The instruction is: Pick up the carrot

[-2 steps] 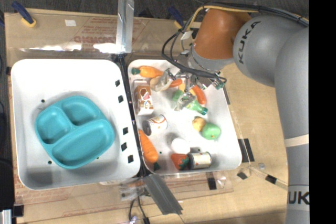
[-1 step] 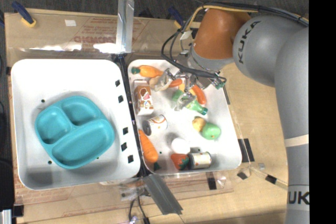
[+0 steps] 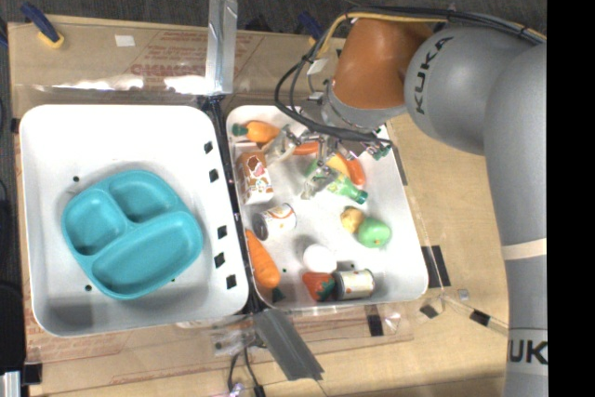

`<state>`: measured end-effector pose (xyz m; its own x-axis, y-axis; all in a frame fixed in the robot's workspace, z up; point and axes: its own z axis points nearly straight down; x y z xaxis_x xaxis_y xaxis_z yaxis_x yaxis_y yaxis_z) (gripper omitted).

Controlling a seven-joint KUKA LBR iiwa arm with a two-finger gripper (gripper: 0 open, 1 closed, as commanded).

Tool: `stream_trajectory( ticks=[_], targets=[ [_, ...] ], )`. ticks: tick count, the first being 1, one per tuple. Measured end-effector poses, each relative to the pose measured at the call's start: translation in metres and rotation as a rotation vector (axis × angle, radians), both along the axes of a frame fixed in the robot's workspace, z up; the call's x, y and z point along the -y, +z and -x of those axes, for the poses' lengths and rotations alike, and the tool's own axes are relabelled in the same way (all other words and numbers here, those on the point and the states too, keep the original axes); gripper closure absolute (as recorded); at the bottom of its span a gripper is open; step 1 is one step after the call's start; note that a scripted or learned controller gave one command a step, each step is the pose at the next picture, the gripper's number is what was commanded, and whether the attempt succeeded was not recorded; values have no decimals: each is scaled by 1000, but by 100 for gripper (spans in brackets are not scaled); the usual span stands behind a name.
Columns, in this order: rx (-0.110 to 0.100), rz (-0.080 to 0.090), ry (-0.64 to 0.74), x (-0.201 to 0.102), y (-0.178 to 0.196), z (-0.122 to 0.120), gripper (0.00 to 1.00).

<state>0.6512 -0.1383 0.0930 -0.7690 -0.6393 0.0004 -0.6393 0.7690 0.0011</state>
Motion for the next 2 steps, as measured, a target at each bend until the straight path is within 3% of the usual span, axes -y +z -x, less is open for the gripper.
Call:
stream_trajectory(
  ticks=[1,2],
  targets=[
    [3,0,3,-1,11,-1,100],
    [14,0,33,-79,106,-9,100]
  ],
)
